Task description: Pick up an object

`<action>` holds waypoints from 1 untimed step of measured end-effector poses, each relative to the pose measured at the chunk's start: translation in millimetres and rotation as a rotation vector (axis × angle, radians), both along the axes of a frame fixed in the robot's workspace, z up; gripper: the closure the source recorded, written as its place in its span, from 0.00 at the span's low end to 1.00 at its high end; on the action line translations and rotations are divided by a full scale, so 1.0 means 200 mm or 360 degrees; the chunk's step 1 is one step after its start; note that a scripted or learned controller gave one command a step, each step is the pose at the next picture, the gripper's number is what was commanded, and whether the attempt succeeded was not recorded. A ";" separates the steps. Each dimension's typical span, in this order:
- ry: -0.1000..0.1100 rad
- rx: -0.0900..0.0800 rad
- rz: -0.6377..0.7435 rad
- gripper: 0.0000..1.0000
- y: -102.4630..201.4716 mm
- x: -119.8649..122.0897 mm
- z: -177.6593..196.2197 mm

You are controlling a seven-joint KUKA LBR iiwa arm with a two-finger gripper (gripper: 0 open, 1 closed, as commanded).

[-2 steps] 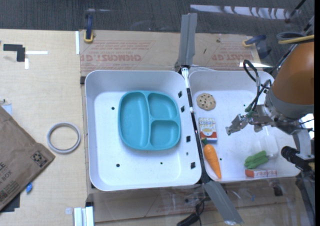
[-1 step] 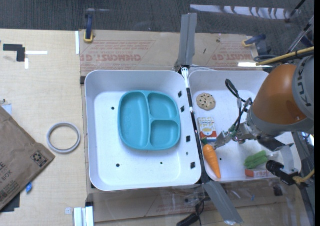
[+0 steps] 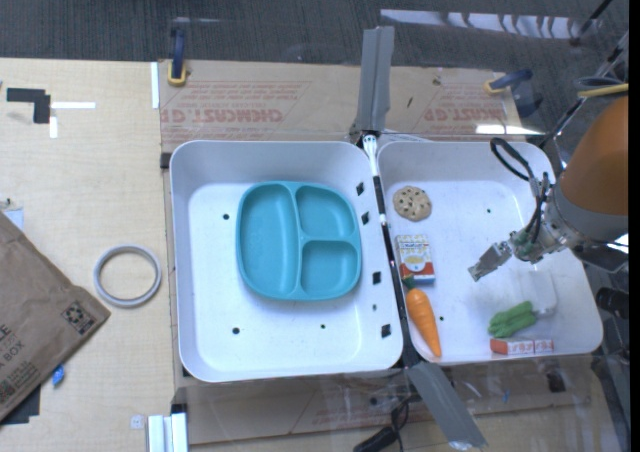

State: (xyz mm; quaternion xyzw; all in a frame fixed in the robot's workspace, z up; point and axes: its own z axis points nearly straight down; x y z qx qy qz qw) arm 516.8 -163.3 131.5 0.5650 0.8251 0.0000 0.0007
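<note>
Here, at the far left of the bench, a brown cardboard box (image 3: 35, 325) lies at a slant, with a ring of tape (image 3: 127, 274) just beside it on the pale wood. The left bin (image 3: 190, 240) holds a teal divided plate (image 3: 298, 240), lying flat near the bin's middle with its three compartments facing up. A grey divider bar (image 3: 376, 80) rises behind the seam where the two bins meet.

In the right bin (image 3: 470, 340), along its left side, sit a round cookie (image 3: 411, 203), then a small carton with a red and white label (image 3: 414, 258) below it, then a toy carrot (image 3: 423, 320) against the left wall near the front. Further right, a green pea pod (image 3: 512, 319) lies near the front right corner, with a small red and white packet (image 3: 522, 346) just in front of it.

The gripper (image 3: 492, 262) hangs above the right bin's floor, near the pea pod but apart from it. Nothing is visible between its tips; whether they stand apart or together cannot be told. The arm's orange band (image 3: 604, 165) shows at the right edge.
</note>
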 end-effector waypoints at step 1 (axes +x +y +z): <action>0.0001 0.0000 0.0114 0.00 0.28 -0.20 -0.20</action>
